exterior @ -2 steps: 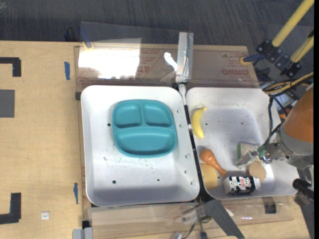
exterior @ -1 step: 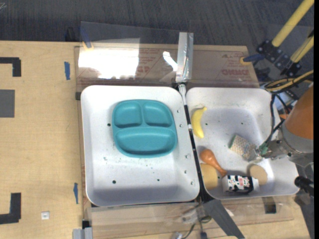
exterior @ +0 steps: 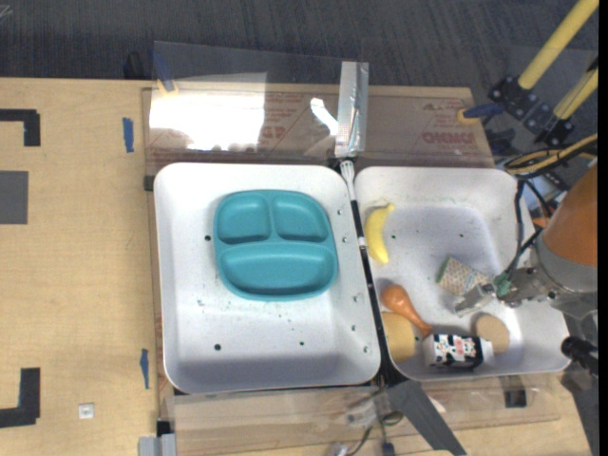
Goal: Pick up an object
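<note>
The right bin (exterior: pixel 427 175) holds several objects. A yellow banana (exterior: pixel 378 234) lies by its left wall, and an orange pear-shaped toy (exterior: pixel 399 301) rests above a tan lump (exterior: pixel 402 339). A black-and-white spotted can (exterior: pixel 457 350) lies on its side near the front. A beige egg-shaped piece (exterior: pixel 492 329) sits to the can's right. A small patterned square packet (exterior: pixel 458 274) lies mid-bin. My gripper (exterior: pixel 478 294) reaches in from the right, low over the bin floor. It is just below and to the right of the packet and above the beige piece. Nothing shows as lifted.
The left bin (exterior: pixel 180 255) bears a teal divided plate (exterior: pixel 275 242). A clear plastic sheet (exterior: pixel 247 112) and a metal post (exterior: pixel 351 107) stand behind the bins. Yellow bars and cables (exterior: pixel 551 112) crowd the far right. The arm's orange band (exterior: pixel 579 226) hangs over the right bin's edge.
</note>
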Robot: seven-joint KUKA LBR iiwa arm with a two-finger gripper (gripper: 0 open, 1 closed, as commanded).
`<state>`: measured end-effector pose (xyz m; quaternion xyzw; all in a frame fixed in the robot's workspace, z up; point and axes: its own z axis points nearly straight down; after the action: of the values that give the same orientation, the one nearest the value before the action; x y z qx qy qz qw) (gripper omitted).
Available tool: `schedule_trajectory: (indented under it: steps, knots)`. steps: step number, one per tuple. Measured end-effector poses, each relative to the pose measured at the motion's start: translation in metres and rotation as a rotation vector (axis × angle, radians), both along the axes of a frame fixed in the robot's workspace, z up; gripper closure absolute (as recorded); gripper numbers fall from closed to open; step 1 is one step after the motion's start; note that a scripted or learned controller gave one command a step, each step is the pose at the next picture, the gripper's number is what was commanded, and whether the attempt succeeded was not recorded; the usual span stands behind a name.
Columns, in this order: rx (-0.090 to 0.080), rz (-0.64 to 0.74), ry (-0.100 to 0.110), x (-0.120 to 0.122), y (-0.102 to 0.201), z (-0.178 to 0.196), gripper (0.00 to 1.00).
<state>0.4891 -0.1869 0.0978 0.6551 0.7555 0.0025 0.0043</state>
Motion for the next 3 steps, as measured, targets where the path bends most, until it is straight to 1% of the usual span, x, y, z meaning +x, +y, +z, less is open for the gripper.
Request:
schedule_trajectory:
  steps: [1,2,3]
  knots:
    - [-0.001,0.238,0.001,0.065,0.051,-0.010,0.00]
    - [-0.004,0.238,-0.007,0.067,0.051,0.002,1.00]
    - [0.000,0.449,0.009,0.053,0.049,0.003,1.00]
